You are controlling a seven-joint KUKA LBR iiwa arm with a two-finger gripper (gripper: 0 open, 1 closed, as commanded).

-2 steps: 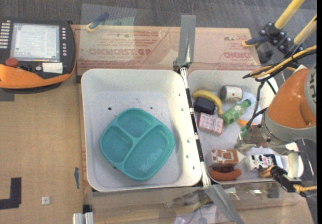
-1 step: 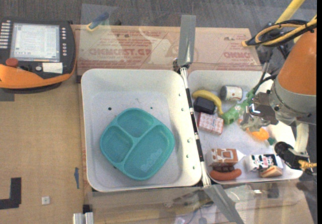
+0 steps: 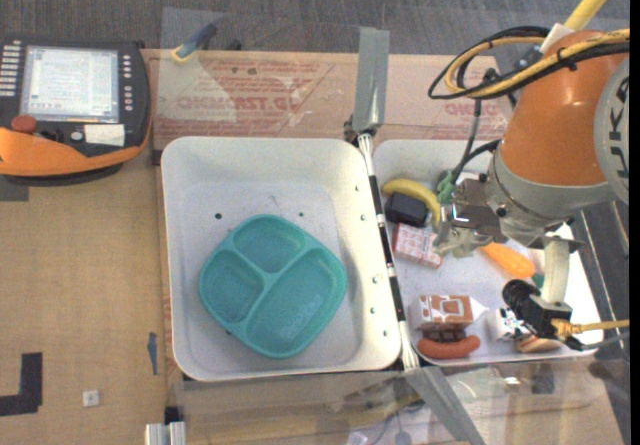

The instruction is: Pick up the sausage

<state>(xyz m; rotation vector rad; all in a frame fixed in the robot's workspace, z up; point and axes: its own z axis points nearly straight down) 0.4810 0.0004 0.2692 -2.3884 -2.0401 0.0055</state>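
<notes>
The sausage (image 3: 449,346), at six o'clock in the right bin (image 3: 575,354), looks light, smooth and roll-prone, best pinched across its middle; the gripper (image 3: 462,225) state is unclear.

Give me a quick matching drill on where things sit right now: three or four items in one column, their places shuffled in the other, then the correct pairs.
Things:
1. teal divided plate
2. sausage
3. banana
4. teach pendant

Places:
A. top left corner of the right bin
B. outside the bins, on the bench to the far left
C. middle of the left bin
D. bottom edge of the right bin, just below a small brown-and-white box

Pairs: 1-C, 2-D, 3-A, 4-B
</notes>
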